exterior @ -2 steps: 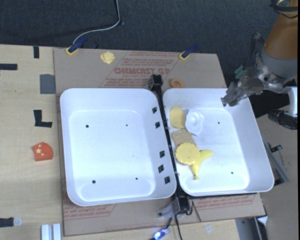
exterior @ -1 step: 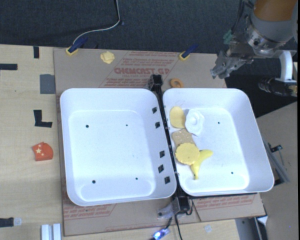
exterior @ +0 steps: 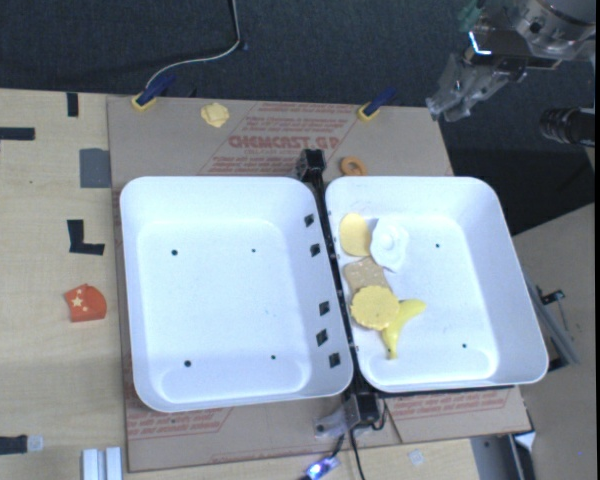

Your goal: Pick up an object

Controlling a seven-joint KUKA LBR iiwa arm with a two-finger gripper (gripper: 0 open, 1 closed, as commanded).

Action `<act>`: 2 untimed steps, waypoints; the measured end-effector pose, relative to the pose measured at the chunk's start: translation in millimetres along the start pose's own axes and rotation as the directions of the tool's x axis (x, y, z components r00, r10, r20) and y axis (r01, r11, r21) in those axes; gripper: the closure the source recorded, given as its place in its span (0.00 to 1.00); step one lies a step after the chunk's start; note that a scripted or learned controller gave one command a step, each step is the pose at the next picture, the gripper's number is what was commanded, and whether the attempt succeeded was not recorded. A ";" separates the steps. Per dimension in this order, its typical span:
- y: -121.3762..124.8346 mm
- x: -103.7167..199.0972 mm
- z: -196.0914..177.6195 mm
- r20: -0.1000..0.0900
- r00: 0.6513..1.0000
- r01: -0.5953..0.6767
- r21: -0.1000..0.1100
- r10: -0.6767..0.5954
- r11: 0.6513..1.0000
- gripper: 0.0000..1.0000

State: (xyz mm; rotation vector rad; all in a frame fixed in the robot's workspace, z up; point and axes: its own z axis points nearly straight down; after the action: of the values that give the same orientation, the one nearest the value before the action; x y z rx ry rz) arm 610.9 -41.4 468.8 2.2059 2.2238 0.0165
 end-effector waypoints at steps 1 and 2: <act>-5.0 58.4 192.0 0.000 1.000 -0.003 0.033 0.003 0.999 1.00; 28.0 134.6 120.7 -0.003 1.000 0.002 0.007 -0.002 1.000 1.00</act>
State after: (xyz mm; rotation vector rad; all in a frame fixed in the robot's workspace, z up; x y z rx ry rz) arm 639.5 93.6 348.6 2.2087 2.2311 0.0111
